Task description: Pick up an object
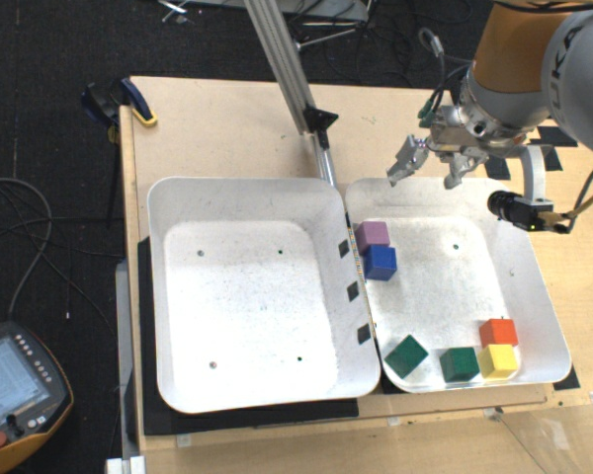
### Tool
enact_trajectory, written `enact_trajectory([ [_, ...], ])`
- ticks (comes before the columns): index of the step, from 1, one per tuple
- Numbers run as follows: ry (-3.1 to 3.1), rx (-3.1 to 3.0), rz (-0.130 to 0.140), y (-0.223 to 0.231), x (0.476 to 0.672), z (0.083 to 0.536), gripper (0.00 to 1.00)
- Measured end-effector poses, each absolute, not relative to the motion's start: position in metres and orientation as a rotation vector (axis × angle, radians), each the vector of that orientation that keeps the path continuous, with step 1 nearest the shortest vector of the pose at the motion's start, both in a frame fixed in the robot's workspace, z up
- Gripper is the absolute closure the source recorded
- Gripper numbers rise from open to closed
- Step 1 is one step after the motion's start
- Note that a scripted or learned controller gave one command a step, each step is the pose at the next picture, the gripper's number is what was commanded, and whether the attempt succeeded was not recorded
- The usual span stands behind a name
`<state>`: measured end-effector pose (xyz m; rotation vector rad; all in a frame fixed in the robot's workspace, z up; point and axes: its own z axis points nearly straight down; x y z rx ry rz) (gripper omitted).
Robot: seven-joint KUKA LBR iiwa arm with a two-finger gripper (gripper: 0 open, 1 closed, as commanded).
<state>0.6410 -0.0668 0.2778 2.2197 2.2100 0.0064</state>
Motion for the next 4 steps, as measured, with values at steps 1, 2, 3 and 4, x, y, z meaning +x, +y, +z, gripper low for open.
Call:
enact_trajectory([
  [1, 2.226, 2.221, -0.003, -0.045, 0.648, 0.194, 0.0],
  [2, 2.225, 2.215, 0.001, -0.045, 0.649, 0.206, 1.0],
  [3, 2.225, 2.215, -0.001, -0.045, 0.649, 0.206, 0.0],
  [4, 2.228, 2.216, -0.001, -0.012, 0.65, 0.195, 0.0],
])
